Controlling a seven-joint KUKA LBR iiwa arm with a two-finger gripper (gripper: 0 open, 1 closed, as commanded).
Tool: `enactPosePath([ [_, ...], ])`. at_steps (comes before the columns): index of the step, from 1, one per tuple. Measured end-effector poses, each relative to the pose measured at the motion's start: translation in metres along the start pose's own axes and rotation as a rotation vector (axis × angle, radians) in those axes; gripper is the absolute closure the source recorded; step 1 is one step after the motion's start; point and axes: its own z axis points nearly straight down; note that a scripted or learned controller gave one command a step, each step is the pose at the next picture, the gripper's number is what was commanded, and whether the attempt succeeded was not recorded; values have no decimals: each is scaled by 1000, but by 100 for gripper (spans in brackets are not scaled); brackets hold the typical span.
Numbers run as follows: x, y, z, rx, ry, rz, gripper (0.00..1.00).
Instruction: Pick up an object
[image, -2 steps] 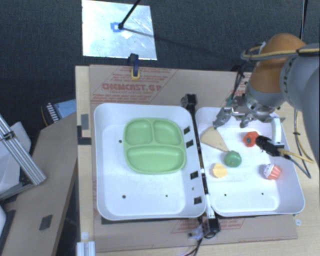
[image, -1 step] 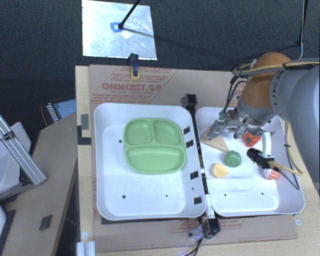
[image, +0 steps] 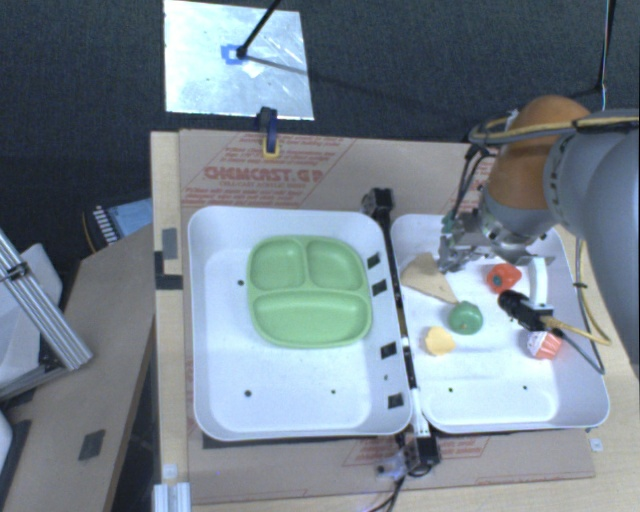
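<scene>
While the tool (image: 452, 255) hangs low in the right bin (image: 500, 400), can't tell its grip | wedge (image: 428, 280) just under it | green ball (image: 465, 318) near wedge | plate (image: 308, 290) left bin

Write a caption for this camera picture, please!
Robot gripper above a cheese wedge in the right bin.

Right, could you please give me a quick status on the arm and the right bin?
Gripper low in right bin, over tan wedge. Nothing seen held. Green ball, yellow piece close by.
</scene>
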Motion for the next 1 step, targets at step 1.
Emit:
enactPosePath([
  [1,8,-1,-48,-2,1,-2,100],
])
